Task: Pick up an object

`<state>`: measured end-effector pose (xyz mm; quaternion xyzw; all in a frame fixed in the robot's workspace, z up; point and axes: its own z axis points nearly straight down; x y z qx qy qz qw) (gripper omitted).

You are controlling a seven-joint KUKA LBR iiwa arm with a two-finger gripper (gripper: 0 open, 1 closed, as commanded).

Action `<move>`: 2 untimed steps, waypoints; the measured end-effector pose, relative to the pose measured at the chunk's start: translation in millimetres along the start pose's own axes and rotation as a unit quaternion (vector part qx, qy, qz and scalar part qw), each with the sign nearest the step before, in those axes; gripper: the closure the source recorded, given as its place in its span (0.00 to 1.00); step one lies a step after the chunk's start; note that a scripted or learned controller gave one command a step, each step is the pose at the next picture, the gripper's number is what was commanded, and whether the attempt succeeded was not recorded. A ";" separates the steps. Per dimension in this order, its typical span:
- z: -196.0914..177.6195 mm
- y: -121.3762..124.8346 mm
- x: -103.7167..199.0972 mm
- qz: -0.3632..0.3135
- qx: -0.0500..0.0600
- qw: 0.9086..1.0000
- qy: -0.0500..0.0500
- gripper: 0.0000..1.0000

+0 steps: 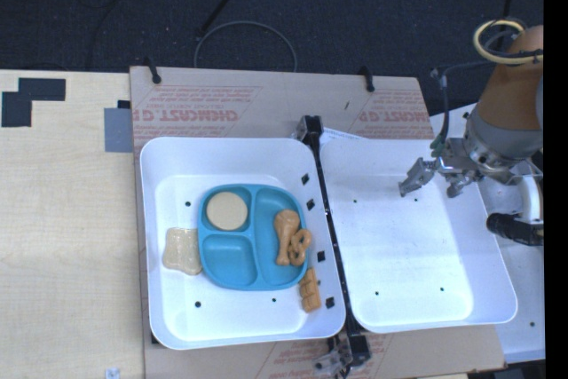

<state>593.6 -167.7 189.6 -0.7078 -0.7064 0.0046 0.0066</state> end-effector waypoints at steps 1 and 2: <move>-8.7 3.0 -0.1 -0.001 -0.007 1.000 -0.001 0.00; 48.3 13.0 1.9 -0.003 -0.005 1.000 -0.001 0.00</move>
